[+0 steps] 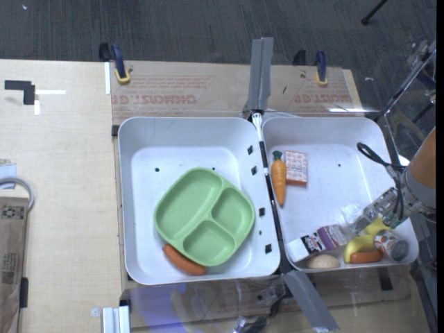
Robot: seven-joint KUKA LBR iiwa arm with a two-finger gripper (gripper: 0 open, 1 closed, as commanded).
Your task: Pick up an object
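In the right white bin [326,155], the claw [380,210], grip unclear, hangs over a yellow banana [362,243]

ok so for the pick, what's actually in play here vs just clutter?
In play:
- gripper, low over the right white bin
- pile beneath it: yellow toy banana, orange sausage-shaped toy, beige rounded toy, small clear bottle

Lying about:
- orange toy carrot
- pink patterned card
- green three-compartment plate, left white bin
- orange toy hot dog
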